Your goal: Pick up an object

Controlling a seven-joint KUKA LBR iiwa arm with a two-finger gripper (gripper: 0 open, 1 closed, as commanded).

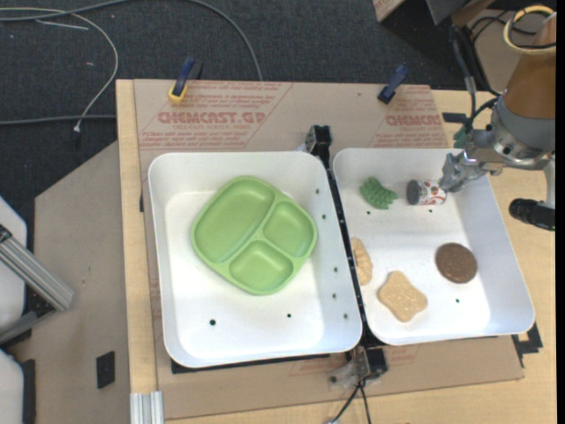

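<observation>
1. Two white bins sit side by side on the bench: the left bin [177,325] holds one green divided plate [254,234], a stiff moulded tray that looks light but broad, awkward for a narrow two-finger grasp except at its rim.
2. Five small pieces lie in the right bin [503,299]. One pale, biscuit-like piece [361,261] rests against the inner wall, hard to straddle there.
3. One green leafy toy [378,193] lies near the far edge, bumpy and probably light, easy to pinch across its middle.
4. One tan, toast-shaped piece [403,295] lies flat toward the near side; flat and thin, it should be taken across its narrower width.
5. One small grey-and-white-and-red object [423,193] lies just beside the gripper [455,171]; it looks the likeliest target, small and light, possibly prone to roll.
6. One brown disc [456,262] lies flat, low and likely slippery.
7. Whether the gripper is released or clenched, I cannot tell.
</observation>
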